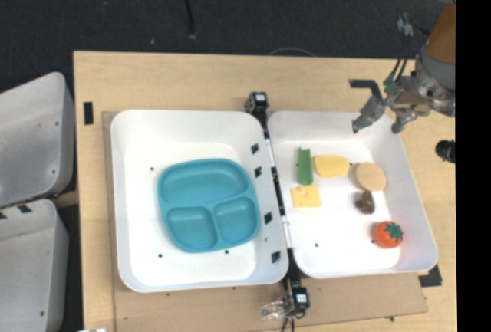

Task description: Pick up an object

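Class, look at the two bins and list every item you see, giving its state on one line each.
Gripper: open, above the right bin's far edge, holding nothing.
Blue tray: flat in left bin, compartments bare.
Green stick: lying flat.
Yellow piece: lying flat.
Yellow square: flat.
Tan disc: lying.
Brown lump: resting.
Tomato: resting.

The pale wooden counter (92, 77) carried two glossy white plastic bins (134, 261). One held a teal three-compartment plate (207, 204). The other held a green stick-shaped piece (304, 166), a yellow rounded piece (331, 166), a yellow square slice (306, 196), a tan disc (371, 176), a dark brown lump (365, 202) and a red tomato with green top (387, 235).
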